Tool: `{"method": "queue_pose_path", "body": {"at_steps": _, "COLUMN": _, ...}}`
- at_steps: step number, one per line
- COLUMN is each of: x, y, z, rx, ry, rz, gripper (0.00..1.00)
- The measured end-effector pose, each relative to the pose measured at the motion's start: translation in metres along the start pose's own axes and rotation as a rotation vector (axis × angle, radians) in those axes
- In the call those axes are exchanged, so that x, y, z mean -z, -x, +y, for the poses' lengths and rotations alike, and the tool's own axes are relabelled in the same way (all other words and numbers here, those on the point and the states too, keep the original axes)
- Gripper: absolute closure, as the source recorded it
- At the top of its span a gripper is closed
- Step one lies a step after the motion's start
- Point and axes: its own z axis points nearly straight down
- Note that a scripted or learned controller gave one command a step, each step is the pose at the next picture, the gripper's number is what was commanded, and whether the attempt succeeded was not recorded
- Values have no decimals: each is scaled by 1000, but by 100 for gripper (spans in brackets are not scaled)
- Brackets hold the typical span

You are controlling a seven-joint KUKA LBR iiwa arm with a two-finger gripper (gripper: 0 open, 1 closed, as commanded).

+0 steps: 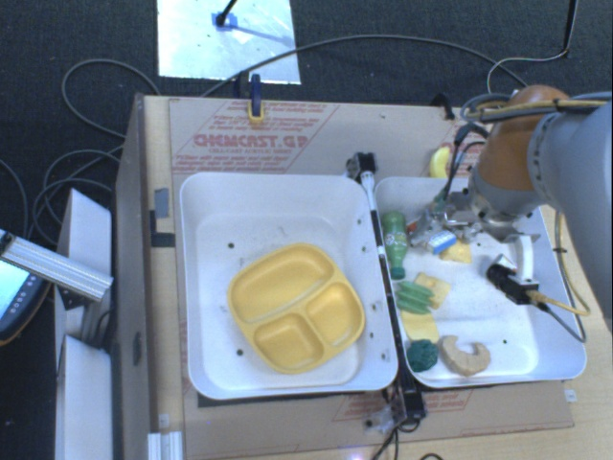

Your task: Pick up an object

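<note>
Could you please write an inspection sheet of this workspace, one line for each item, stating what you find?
Surface: a bench with two shallow white bins, left bin and right bin, side by side.
Job's things: in the right bin, a green bottle, a green flat piece, a dark green lump, a tan curved piece and yellow pieces.
Clutter: a yellow divided tray lies in the left bin.
Grippers: the gripper is low over the right bin's far side; fingers too cluttered to judge.
Cables: black cables lie on the floor around the bench.
Surroundings: dark carpet, a shiny square sheet beyond the bench.
</note>
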Motion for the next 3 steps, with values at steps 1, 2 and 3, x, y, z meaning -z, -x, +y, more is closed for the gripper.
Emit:
{"method": "queue_pose_path", "body": {"at_steps": 1, "x": -6, "y": 12, "z": 17, "rx": -7, "ry": -40, "rz": 10, "gripper": 0}}
{"method": "queue_pose_path", "body": {"at_steps": 2, "x": 7, "y": 12, "z": 22, "rx": 1, "ry": -16, "rz": 2, "gripper": 100}}
{"method": "queue_pose_path", "body": {"at_steps": 3, "x": 71, "y": -26, "z": 46, "rx": 2, "ry": -6, "rz": 4, "gripper": 100}}
